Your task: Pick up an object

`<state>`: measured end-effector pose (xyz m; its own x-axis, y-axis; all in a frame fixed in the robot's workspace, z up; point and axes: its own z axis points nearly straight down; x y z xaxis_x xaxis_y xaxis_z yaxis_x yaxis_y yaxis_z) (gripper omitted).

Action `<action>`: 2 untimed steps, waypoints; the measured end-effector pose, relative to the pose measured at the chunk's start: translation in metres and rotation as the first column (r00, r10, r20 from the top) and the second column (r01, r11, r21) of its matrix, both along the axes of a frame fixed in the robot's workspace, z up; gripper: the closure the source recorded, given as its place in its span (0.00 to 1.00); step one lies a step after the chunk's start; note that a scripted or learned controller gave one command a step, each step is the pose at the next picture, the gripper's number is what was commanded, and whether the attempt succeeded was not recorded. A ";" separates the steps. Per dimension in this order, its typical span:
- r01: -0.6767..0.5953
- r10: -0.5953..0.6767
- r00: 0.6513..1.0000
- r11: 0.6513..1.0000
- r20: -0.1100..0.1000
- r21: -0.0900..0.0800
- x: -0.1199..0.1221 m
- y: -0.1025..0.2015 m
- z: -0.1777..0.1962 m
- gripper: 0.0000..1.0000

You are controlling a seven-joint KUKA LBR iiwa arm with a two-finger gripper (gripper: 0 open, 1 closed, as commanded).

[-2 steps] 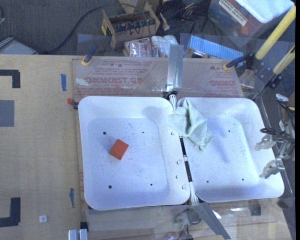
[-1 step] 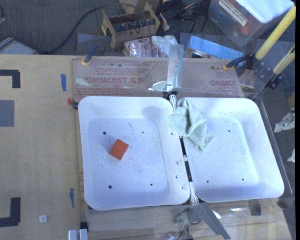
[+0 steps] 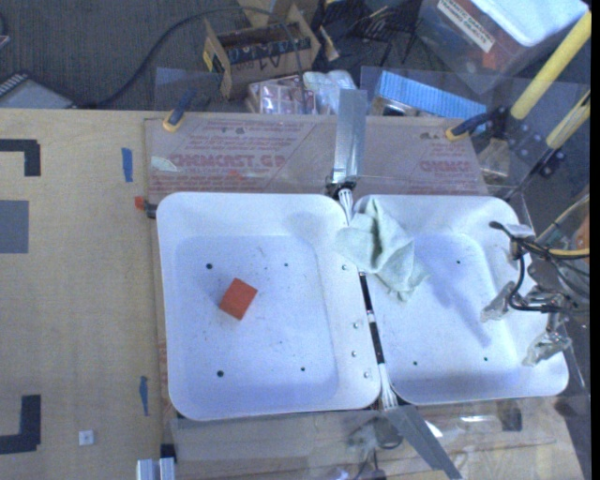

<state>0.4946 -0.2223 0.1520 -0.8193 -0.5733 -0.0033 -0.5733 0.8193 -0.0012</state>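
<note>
Bright cool light, soft shadows, slightly blurry

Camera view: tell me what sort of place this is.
Probably a robotics lab test bench. Two shallow white bins, the left bin and right bin, sit on a taped wooden board; an orange block and a pale cloth serve as practice items, with cables and boxes behind.

Faint reddish lettering runs across the clear panel (image 3: 248, 161) at my desk's far edge. I cannot read it. The same goes for the label on the clear box (image 3: 466, 25) beyond the far right corner.
</note>
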 end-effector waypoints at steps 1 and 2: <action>0.125 -0.125 0.992 0.992 0.007 -0.002 0.000 0.050 -0.063 0.00; 0.149 -0.149 0.989 0.989 0.011 0.000 0.021 0.083 -0.063 0.00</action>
